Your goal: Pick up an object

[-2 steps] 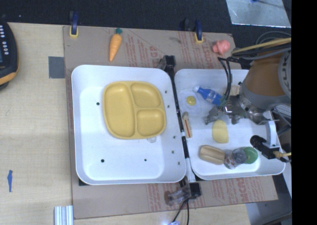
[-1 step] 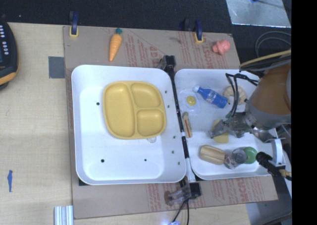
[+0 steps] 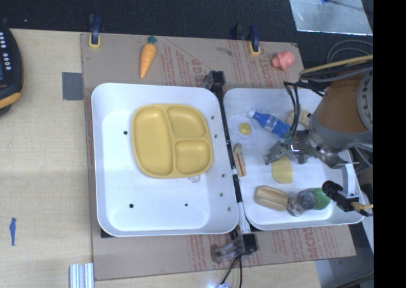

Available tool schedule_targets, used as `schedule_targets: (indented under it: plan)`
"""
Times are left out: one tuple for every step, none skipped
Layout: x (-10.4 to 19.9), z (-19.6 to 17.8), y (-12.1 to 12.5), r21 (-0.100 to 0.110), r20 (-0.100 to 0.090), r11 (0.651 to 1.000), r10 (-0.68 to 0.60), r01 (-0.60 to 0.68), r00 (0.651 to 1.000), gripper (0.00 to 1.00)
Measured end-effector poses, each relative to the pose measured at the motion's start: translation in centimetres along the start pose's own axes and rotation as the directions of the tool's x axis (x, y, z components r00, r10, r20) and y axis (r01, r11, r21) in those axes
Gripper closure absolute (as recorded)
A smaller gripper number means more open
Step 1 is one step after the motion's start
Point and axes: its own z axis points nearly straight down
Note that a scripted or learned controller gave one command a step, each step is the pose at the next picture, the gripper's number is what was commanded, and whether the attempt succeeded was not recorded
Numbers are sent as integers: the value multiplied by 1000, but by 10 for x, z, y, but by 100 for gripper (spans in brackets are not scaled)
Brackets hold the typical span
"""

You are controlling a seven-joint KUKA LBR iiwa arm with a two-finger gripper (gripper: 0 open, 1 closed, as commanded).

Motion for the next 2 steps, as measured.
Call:
schedule_targets:
  plan:
    - [-7,0,34,-1,0,1000,2,-2,1000,0]
    - [-16,1,-19,8,-2,1000,5,-5,1000,0]
